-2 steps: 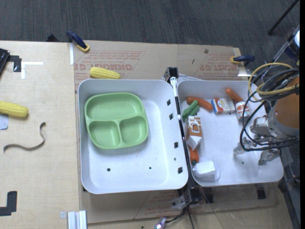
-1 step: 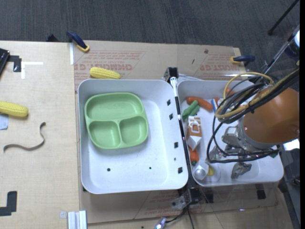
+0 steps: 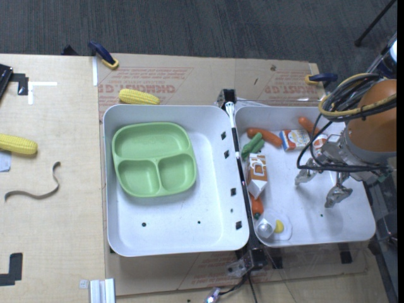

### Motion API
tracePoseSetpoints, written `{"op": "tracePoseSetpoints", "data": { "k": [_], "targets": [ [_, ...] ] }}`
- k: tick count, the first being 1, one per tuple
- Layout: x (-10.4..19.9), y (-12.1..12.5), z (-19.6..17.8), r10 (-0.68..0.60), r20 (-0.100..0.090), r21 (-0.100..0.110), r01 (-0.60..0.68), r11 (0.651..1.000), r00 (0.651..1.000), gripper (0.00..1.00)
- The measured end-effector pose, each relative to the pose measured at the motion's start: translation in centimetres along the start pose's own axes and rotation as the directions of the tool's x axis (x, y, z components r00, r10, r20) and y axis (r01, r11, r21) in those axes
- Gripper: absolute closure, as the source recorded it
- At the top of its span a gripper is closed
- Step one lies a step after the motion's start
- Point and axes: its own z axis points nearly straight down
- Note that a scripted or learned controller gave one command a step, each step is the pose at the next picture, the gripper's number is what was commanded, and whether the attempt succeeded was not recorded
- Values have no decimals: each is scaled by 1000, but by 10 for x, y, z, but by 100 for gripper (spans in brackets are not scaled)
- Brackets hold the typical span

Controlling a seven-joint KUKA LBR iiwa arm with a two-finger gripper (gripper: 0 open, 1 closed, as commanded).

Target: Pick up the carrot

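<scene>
The long orange carrot (image 3: 266,136) lies flat on the floor of the right white bin (image 3: 353,229), near that bin's far wall and toward its left side, with its length running roughly along the wall. Touching the carrot's left end is a small green vegetable piece (image 3: 252,145), and just beside its right end sits a small white and orange carton (image 3: 294,139). A second, taller white and orange carton (image 3: 257,175) lies nearer the bin's left wall, in front of the carrot, with a small orange-red piece (image 3: 256,206) below it and a clear round cup with a yellow bit (image 3: 270,227) in the bin's near left corner. The grey arm with its orange band (image 3: 374,122) reaches over the right side of this bin, and its metal claw (image 3: 322,185) hangs over bare bin floor, well apart from the carrot, with its two fingers spread apart and nothing between them. The left white bin (image 3: 208,232) holds a light green divided plate (image 3: 154,160). On the desk (image 3: 50,219) beyond the bins lie two yellow corn cobs (image 3: 138,96) and (image 3: 17,144).
</scene>
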Motion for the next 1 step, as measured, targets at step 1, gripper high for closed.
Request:
{"op": "tracePoseSetpoints", "data": {
  "k": [1],
  "targets": [
    [-5, 87, 1, -157, -2, -7, 157, 988, 988, 0]
  ]
}}
